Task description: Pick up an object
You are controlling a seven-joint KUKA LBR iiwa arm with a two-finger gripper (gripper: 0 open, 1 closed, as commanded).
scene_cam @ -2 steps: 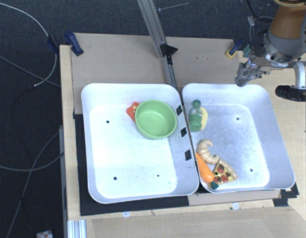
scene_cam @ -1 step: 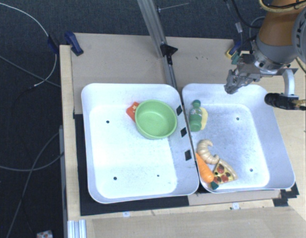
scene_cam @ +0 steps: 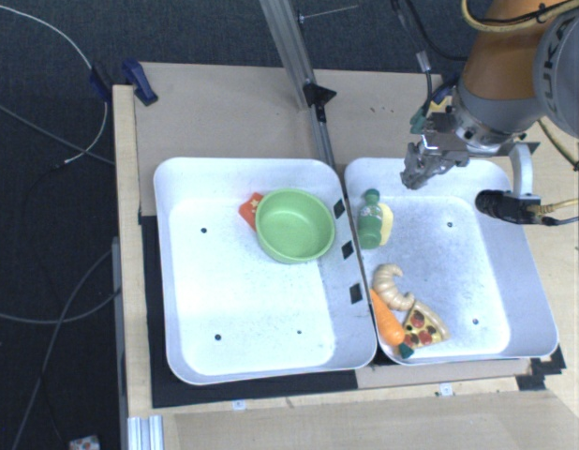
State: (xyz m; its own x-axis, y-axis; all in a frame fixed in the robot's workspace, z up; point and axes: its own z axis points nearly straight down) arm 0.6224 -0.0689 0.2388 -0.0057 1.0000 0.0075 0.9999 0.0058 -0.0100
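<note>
Grey arm's gripper (scene_cam: 419, 174) hangs at the right bin's (scene_cam: 496, 279) 11 o'clock corner, nothing visibly held; whether its claw is open cannot be told. Green bottle (scene_cam: 369, 219) lies nearby.

Bowl (scene_cam: 294, 225) in left bin (scene_cam: 191, 279); bottle (scene_cam: 370, 219), croissant (scene_cam: 394, 284), carrot (scene_cam: 387, 319) in right bin (scene_cam: 496, 279).

The gripper (scene_cam: 419, 174) hung over the back edge of the right bin (scene_cam: 477, 279). In that bin a green bottle (scene_cam: 369, 220) lay against a yellow piece (scene_cam: 387, 223) near the divider, with a croissant (scene_cam: 393, 282), a carrot (scene_cam: 387, 320) and a pizza slice (scene_cam: 423, 326) toward the front. The left bin (scene_cam: 224, 317) held a green bowl (scene_cam: 293, 224) partly covering a red item (scene_cam: 249, 210).
</note>
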